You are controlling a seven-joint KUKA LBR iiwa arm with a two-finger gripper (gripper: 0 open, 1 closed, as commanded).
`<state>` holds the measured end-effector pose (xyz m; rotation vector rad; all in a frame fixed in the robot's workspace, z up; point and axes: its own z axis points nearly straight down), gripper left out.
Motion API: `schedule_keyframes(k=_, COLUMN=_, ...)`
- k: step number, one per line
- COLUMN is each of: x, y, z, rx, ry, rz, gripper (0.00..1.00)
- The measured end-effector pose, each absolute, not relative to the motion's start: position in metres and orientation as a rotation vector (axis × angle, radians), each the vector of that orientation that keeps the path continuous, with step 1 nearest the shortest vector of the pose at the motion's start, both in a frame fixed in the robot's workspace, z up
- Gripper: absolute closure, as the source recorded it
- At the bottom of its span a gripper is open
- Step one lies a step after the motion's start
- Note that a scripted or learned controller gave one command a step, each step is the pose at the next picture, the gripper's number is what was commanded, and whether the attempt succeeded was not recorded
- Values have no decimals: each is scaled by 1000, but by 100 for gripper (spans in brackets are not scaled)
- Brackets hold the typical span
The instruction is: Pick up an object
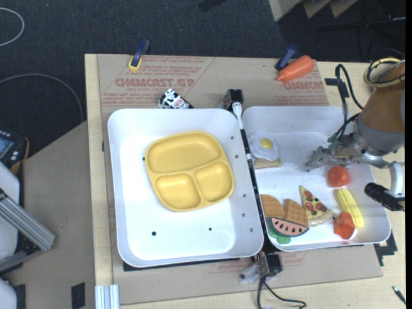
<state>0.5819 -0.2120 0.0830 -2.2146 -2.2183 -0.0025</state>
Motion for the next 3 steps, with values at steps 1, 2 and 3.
schedule_keyframes(k=1, x=582, y=-213, z=96, rx=-2219, ry=-2222, rz=-2, gripper=100)
schedule_keyframes(k=2, x=582, y=-214, z=139, rx=-2225, ry=-2227, rz=-3, gripper=100)
schedule_keyframes(k=3, x=580, y=-221, z=185, rx=-2227, ry=-2225, rz=-3, gripper=100)
